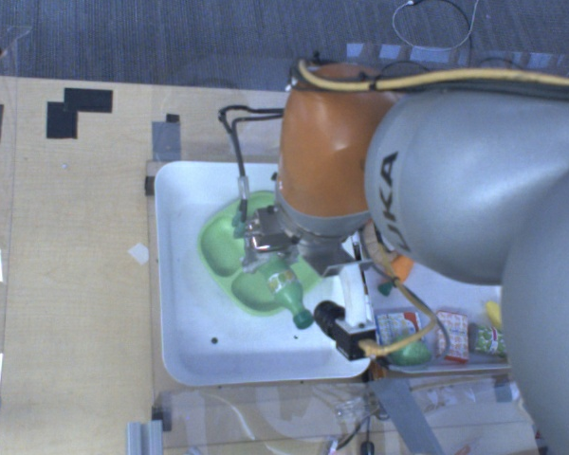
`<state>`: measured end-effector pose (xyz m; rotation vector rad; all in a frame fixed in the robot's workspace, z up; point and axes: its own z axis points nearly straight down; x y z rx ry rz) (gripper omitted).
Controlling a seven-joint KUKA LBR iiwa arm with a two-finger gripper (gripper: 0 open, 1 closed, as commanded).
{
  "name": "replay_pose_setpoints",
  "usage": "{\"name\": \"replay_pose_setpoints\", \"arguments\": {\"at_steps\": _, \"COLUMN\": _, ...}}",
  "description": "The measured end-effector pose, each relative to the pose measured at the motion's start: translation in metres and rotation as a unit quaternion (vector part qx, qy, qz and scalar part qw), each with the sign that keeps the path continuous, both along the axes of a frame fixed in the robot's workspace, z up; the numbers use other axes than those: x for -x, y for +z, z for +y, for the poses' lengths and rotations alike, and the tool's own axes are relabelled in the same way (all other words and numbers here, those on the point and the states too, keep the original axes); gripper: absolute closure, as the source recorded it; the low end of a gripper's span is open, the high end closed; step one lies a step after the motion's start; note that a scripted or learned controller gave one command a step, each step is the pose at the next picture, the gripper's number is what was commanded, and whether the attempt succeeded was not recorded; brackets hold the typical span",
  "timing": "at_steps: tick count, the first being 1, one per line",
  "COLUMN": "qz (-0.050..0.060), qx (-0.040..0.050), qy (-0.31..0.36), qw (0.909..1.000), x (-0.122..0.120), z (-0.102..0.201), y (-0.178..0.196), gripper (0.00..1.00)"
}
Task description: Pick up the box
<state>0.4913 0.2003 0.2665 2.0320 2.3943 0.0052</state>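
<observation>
The left bin [175, 282] is the landmark here, white and shallow, on the pale wooden bench [66, 273]; inside it, toward its middle, lies a flat green lobed piece [218, 245], and just right of that a green bottle [292, 297] lies tilted with its dark cap toward the bin's near edge; directly above these hangs the gripper [266, 240], of which a small metal part shows below the wrist, and whether it is open or closed, or has anything in it, cannot be told because the wrist covers it; the box [395, 328] lies well right of the left bin's near-right corner, in the neighbouring bin [436, 366], apart from the gripper and well to its right; it looks like a small carton, white with red and green print, lying beside two similar printed packets [453, 336]; the arm [474, 169] reaches in from the right, its grey body broad across the neighbouring bin, its orange band [327, 140] over the left bin's far-right part, the wrist pointing down into that bin.
</observation>
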Motion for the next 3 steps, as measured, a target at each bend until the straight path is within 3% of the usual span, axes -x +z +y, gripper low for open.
{"name": "replay_pose_setpoints", "arguments": {"at_steps": 1, "qz": -0.001, "qx": 0.0003, "qy": 0.060, "qw": 0.9982, "x": 0.004, "z": 0.011, "y": 0.045, "gripper": 1.00}}
{"name": "replay_pose_setpoints", "arguments": {"at_steps": 2, "qz": 0.000, "qx": 0.0009, "qy": 0.055, "qw": 0.9985, "x": -0.095, "z": 0.009, "y": 0.017, "gripper": 1.00}}
{"name": "replay_pose_setpoints", "arguments": {"at_steps": 3, "qz": 0.001, "qx": 0.0000, "qy": -0.154, "qw": 0.9881, "x": -0.051, "z": 0.023, "y": 0.039, "gripper": 1.00}}
